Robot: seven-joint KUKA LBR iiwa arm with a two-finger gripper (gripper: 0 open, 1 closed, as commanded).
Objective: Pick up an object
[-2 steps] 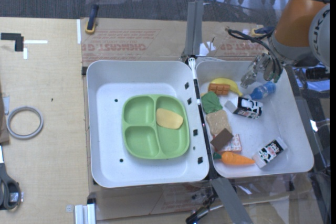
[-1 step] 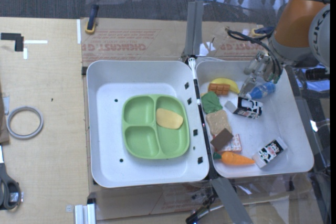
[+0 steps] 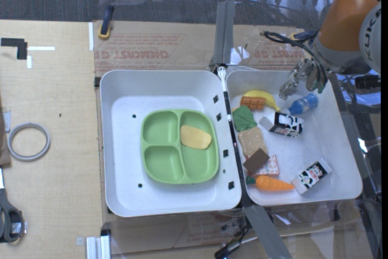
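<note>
The gripper (image 3: 301, 80) hangs over the right bin's (image 3: 345, 148) far corner, whether open or closed I cannot tell, just beside the blue bottle (image 3: 303, 104), probably its target; the banana (image 3: 259, 97) lies near.

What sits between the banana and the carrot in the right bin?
In the camera view, between the banana and the carrot lie a green leaf piece, a tan cracker square and a brown block.
</note>
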